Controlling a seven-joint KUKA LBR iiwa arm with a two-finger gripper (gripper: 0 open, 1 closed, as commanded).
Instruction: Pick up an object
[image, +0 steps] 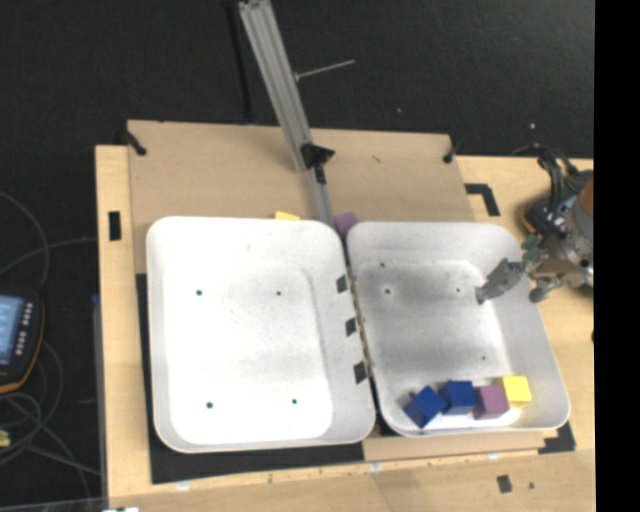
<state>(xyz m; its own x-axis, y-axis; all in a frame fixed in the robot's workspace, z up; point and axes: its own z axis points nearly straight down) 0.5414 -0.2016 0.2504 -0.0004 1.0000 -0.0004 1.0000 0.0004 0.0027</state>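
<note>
Four small blocks lie in a row along the near wall of the right bin (520, 330): a blue block (424, 405), a second blue block (460, 395), a purple block (491, 400) and a yellow block (516, 389). My gripper (515, 287) hangs over the right bin's far right edge, well behind the blocks. It is open, with one grey finger (494, 282) reaching in over the bin floor and nothing between the fingers.
The left bin (170, 300) sits beside the right one. A small yellow piece (287, 215) and a purple piece (346, 222) lie just behind the bins' far rims. A slanted metal pole (280, 90) rises at the back centre.
</note>
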